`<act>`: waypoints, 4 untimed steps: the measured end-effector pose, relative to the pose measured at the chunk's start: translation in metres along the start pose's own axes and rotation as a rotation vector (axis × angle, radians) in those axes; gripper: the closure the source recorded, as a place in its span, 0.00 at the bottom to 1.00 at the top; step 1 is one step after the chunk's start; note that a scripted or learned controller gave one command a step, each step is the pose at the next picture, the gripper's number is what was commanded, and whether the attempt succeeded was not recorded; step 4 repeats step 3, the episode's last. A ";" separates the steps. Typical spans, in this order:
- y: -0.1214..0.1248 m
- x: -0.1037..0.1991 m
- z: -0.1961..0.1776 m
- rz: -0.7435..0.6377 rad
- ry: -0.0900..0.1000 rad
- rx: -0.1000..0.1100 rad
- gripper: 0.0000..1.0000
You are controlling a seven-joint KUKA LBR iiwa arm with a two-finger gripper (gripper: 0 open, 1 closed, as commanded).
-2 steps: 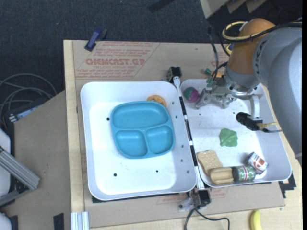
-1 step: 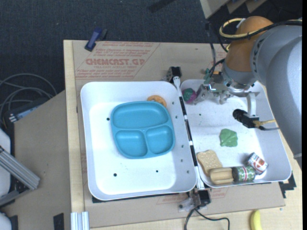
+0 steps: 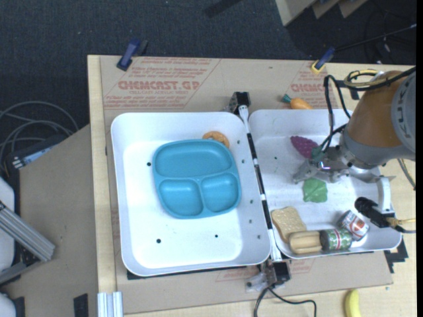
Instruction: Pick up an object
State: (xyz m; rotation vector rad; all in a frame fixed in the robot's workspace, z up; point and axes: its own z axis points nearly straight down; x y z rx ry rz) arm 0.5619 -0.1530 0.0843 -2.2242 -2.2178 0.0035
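Observation:
The right bin [image 3: 277, 127] holds a purple bunch of grapes [image 3: 303, 144], a green leafy piece [image 3: 315, 190], a tan slice of bread [image 3: 286, 219], a pale bread roll [image 3: 304, 242] and a small can [image 3: 344, 233] lying on its side. My gripper [image 3: 322, 168] is low in this bin, between the grapes and the green piece, just above the green piece. Nothing shows held in it. The grey arm with its orange band [image 3: 377, 121] comes in from the right.
The left bin [image 3: 132, 197] carries a blue divided plate [image 3: 196, 177] with an orange-brown round snack [image 3: 215, 137] behind it. On the bench lie a small carrot [image 3: 297, 102] behind the right bin and a yellow piece [image 3: 351, 304] at the front.

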 end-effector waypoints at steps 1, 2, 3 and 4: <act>0.105 -0.004 -0.001 -0.004 0.000 -0.004 0.00; 0.068 0.034 -0.001 -0.004 0.002 -0.001 0.00; 0.069 0.034 -0.011 -0.003 0.001 -0.003 1.00; 0.069 0.034 -0.011 -0.003 0.001 -0.003 1.00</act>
